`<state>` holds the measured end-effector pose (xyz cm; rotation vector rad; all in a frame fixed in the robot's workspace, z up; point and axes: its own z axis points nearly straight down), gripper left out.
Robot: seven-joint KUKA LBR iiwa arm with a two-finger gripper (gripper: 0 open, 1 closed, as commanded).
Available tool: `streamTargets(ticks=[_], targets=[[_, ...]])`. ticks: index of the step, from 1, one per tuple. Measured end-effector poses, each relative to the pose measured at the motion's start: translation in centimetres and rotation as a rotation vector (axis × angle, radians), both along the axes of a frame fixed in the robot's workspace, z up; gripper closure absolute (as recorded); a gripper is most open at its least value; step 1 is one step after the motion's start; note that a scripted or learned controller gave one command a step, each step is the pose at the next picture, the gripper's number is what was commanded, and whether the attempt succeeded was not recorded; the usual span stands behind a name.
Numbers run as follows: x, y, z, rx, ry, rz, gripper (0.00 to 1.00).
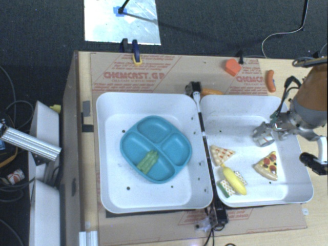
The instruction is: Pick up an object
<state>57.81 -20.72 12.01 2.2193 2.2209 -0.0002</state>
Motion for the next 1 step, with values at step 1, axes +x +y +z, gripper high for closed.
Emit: streamTargets(ticks=[1], targets=[[-4.10, 0.06, -3.59, 0.001, 0.001, 0.000, 0.00]])
